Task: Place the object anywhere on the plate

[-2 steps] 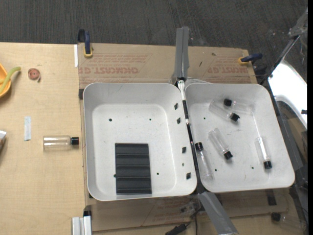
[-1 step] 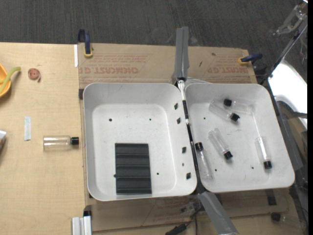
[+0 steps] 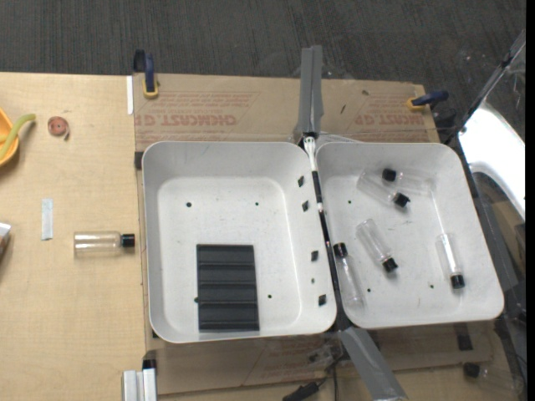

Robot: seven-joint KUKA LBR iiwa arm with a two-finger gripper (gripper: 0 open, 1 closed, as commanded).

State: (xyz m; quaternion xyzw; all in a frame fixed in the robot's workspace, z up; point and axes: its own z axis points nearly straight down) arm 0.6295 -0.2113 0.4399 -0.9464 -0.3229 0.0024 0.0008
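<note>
1. wooden bench point(image 3: 75, 307) carries two shallow white bins side by side, on cardboard point(image 3: 251, 111) held by clamps at the far edge so nothing slides when the arm works.
2. nearest: black ribbed plate point(image 3: 226, 288) lies flat in the near part of the left bin point(image 3: 159, 224), off the walls. looks like the drop target, and flat with open space over it suits a top-down release.
3. right bin point(image 3: 476, 224) holds the candidates: clear vials with black caps, all lying on their sides, loose and at mixed angles.
4. one vial point(image 3: 449, 260) near the right wall, one point(image 3: 376, 246) mid-bin, one point(image 3: 344, 270) tight along the left wall, probably the hardest pick.
5. farther back, two more vials point(image 3: 386, 187) lie close together, possibly touching.
6. spare vial point(image 3: 104, 241) sits on the bench left of the bins, out of play.
7. gripper state: cannot tell.
8. judgement: task not started, nothing on the plate yet; a mid-bin vial is the easy pick.
</note>
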